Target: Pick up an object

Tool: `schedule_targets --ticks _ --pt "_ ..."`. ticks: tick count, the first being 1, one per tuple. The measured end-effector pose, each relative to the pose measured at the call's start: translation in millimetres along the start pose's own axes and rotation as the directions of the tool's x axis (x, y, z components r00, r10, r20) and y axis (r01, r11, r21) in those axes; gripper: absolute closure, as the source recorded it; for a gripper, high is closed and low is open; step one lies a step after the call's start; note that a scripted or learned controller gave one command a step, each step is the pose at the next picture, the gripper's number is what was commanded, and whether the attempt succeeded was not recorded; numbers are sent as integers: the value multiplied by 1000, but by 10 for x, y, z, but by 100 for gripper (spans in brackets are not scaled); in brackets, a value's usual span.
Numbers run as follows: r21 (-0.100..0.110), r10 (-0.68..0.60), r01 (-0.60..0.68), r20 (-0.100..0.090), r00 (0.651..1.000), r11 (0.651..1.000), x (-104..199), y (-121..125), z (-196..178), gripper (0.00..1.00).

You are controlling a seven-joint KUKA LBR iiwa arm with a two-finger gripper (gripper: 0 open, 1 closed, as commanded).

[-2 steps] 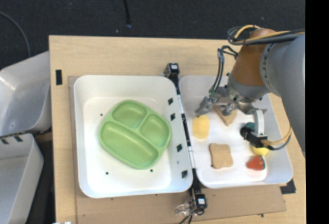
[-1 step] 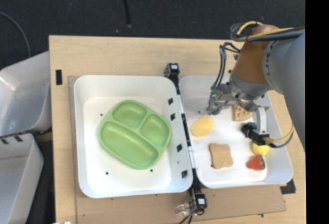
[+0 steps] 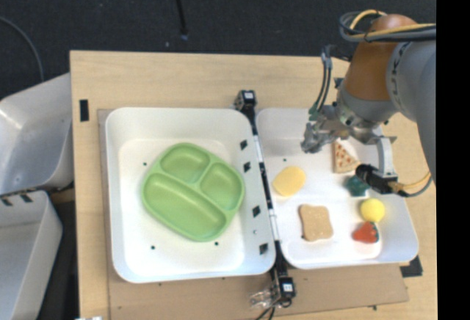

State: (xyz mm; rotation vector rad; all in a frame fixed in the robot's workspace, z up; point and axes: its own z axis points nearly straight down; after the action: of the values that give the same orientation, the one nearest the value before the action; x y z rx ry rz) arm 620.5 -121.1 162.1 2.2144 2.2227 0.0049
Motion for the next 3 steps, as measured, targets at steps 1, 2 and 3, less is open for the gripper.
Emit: schedule_targets --ticks 1,2,3 --pt "-1 1 -1 0 1000 1000 39 53 -623 100" --pt "-2 0 0 1 1000 1000 26 70 -1130 100" --pt "5 -1 1 -1 1000 1000 460 -56 -1168 100"
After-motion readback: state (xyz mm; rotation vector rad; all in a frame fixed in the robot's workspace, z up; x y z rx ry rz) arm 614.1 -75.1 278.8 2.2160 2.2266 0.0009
